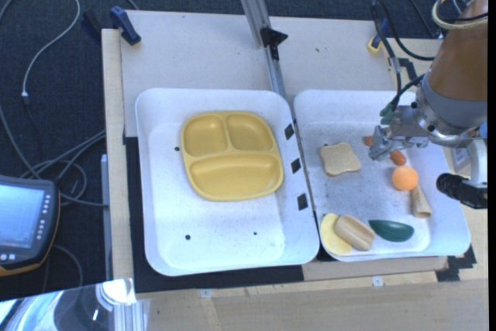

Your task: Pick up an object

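Gripper (381, 145) low in the right bin (310, 167); cannot tell the fingers' state. Small orange piece (397, 157) lies at its 4 o'clock, just beside. Judged light, hard, smooth plastic, apt to roll or slip. Pinch across its middle.

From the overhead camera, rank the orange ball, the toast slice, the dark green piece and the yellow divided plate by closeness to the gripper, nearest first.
Measured from the gripper:
1. Orange ball, just below and right of it.
2. Toast slice, to its left; close to the ball's distance.
3. Dark green piece, near the right bin's front edge.
4. Yellow divided plate, in the left bin.
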{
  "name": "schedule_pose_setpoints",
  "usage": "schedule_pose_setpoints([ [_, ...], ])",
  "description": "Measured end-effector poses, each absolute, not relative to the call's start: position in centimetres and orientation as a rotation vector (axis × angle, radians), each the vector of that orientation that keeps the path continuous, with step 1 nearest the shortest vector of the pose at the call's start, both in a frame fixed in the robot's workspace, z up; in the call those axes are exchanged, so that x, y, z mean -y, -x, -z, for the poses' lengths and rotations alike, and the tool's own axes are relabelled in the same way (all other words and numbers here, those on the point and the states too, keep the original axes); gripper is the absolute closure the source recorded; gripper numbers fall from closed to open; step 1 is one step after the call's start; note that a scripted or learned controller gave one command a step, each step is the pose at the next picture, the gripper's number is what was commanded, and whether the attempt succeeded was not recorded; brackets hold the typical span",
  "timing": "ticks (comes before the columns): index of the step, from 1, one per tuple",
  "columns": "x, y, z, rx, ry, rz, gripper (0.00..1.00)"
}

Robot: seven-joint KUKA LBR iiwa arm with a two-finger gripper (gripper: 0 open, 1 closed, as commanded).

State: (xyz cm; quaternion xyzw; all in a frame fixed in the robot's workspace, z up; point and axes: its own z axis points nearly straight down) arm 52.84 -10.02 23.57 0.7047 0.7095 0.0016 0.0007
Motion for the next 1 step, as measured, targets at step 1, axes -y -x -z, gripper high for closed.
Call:
schedule_pose_setpoints([
  [1,5.14,-55.88,-22.55,-2.229,-2.213,-0.004,1.0],
])
